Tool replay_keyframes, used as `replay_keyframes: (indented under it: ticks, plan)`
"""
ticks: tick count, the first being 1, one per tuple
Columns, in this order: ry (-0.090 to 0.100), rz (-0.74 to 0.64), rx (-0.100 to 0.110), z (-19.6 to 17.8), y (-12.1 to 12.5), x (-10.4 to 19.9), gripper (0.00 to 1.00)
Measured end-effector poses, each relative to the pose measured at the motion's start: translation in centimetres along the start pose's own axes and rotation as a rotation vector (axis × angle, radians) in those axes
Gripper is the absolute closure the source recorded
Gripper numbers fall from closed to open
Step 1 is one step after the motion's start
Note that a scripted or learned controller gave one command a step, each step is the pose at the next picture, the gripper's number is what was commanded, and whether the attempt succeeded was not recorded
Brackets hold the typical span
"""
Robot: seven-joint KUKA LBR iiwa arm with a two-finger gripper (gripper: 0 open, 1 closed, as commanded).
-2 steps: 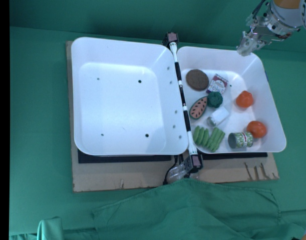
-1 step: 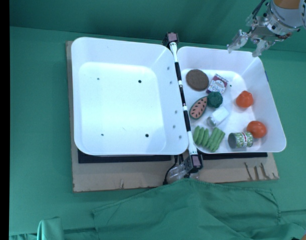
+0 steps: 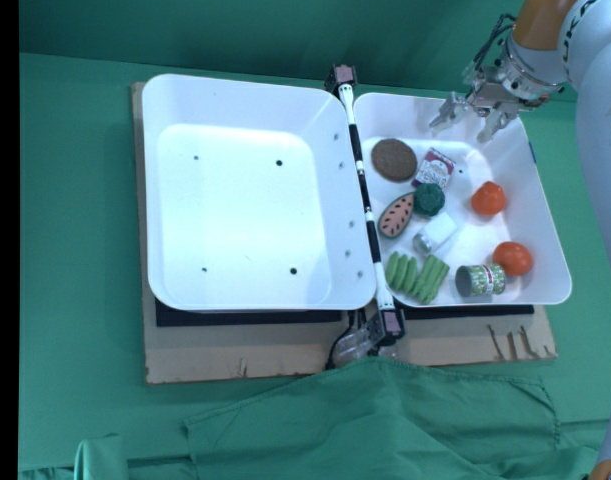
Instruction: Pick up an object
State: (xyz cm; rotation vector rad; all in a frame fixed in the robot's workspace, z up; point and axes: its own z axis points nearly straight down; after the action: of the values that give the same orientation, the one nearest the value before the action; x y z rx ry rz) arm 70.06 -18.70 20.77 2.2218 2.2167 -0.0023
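My gripper [image 3: 472, 118] hangs open over the far edge of the right bin [image 3: 550, 238], with nothing between its fingers. Below it in that bin lie a brown round cookie [image 3: 393, 159], a red and white packet [image 3: 436, 168], a dark green round piece [image 3: 429, 199], a watermelon slice [image 3: 396, 216], a small white bottle [image 3: 436, 233], green pea pods [image 3: 417, 275], a green can on its side [image 3: 480, 280] and two orange-red tomatoes [image 3: 489, 199] [image 3: 512, 258].
The left bin [image 3: 245, 193] sits beside the right one, with a black and white divider bar [image 3: 363, 193] between them. Both rest on a cardboard sheet [image 3: 185, 353]. Green cloth is bunched at the front [image 3: 385, 423].
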Motion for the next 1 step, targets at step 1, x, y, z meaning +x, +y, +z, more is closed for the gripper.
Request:
replay_keyframes:
  ticks: [1]
  plan:
    - [-0.005,0.003,-0.013,-1.95,0.19,-0.13,1.00]
